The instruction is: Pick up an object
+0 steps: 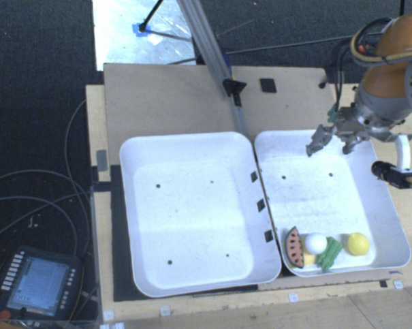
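At the far left a pendant (37,282) lies on the dark floor, its screen lit, with cables looping around it. The left bin (194,212) sits on the bench (169,100), white and shallow, touching the right bin (330,196) along their shared edge, where small black clips mark the seam. A grey pole (211,48) slants down from the top to the bench just above that seam. In the right bin, the toys cluster along the near wall: a watermelon slice (293,248) on the left, a white ball (316,243) just beside it, a green piece (329,252) touching the ball, and a lemon (358,244) near the right corner. The gripper (334,140) hangs over the bin's far edge, well apart from the toys, its two fingers spread apart with nothing between them.
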### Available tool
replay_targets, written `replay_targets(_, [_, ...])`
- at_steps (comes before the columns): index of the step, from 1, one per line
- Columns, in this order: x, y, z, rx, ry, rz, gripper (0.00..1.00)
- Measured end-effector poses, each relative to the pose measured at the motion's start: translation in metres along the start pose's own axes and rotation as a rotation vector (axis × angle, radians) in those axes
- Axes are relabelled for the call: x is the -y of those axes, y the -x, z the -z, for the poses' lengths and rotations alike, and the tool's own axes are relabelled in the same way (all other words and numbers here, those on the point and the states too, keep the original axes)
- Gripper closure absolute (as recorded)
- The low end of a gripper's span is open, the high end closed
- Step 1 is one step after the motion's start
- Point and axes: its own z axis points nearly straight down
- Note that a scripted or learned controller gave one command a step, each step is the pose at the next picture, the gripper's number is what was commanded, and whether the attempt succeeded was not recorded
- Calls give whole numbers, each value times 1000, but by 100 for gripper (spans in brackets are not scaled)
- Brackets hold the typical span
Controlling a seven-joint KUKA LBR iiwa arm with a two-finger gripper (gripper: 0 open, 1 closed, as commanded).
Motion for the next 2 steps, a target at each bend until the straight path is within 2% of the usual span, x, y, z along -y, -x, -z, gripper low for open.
replay_targets(1, [0,0,11,0,1,1,100])
replay_targets(2, [-23,51,-122,0,-5,-3,100])
